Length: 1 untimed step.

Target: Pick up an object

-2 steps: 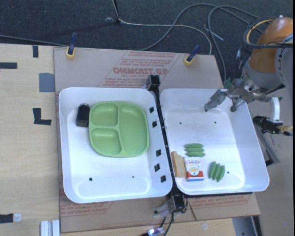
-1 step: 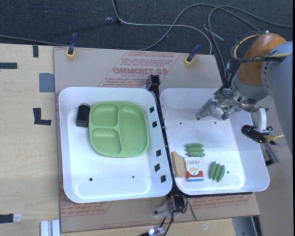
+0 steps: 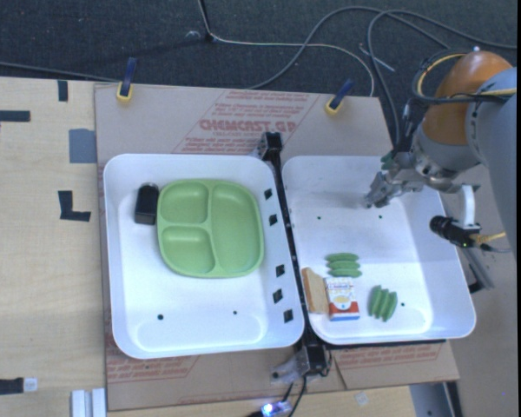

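- Cardboard sheet covers the wooden bench, under two white bins; dark carpet and cables lie beyond.
- Left bin holds a green divided plate and a black block.
- Right bin holds green pods, a small carton, a brown stick.
- Gripper hangs over the right bin's far part, well apart from those items; its opening cannot be made out.

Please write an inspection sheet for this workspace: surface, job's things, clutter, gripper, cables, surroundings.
Surface: two white bins, left bin and right bin, on brown cardboard.
Job's things: right bin holds two green pea pods, a small carton, a tan stick; left bin holds a green divided plate and a black block.
Clutter: nothing seen.
Gripper: gripper low over the right bin's far part, apart from the objects.
Cables: black cables behind the bench.
Surroundings: dark floor, two clamps.
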Available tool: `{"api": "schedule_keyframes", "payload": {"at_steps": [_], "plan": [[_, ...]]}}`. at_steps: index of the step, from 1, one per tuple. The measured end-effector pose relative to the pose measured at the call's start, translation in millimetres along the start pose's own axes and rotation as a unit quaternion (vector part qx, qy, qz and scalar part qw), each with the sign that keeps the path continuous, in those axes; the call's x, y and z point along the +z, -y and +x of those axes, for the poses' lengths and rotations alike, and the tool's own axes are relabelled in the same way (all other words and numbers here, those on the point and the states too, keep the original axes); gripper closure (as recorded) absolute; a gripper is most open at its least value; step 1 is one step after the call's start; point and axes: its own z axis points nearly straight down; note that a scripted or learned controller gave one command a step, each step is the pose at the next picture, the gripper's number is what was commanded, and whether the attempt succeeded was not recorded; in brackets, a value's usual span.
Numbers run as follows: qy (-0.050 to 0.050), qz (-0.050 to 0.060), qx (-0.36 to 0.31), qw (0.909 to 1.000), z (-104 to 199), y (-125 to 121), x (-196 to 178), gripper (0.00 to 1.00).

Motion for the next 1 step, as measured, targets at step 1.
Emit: {"api": "schedule_keyframes", "payload": {"at_steps": [1], "plan": [[-0.001, -0.002, 0.001, 1.0, 3.3, -4.4, -43.4, 1.0]]}}
